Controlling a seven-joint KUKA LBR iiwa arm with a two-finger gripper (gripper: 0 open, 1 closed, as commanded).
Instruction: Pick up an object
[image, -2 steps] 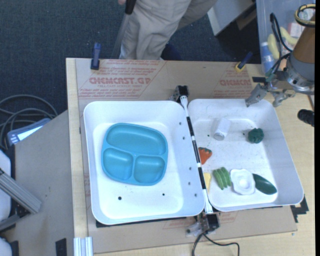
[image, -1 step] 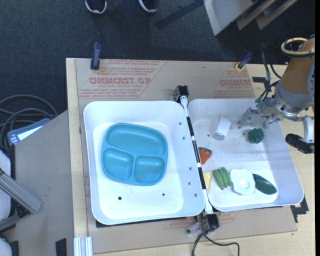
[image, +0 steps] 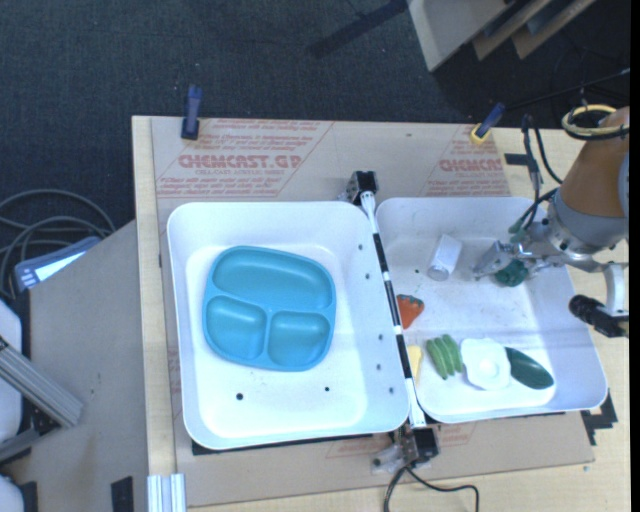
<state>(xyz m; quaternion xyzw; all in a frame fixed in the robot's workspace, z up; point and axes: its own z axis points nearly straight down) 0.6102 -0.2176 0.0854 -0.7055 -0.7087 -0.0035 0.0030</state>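
Dark green object (image: 513, 272) lies in the right bin (image: 560, 395) toward its far right, at the tips of the gripper (image: 503, 262); whether it is grasped cannot be told; risk: a slip on lifting, or a nudge against the nearby white cylinder (image: 444, 256).

Red print runs across the brown board (image: 300, 150) beneath the bins. Behind the left bin (image: 190, 300) the large word reads "CHEMCAST GP", with smaller lines above and below it too fine to read. Behind the right bin (image: 560, 390) the same print repeats, partly hidden.
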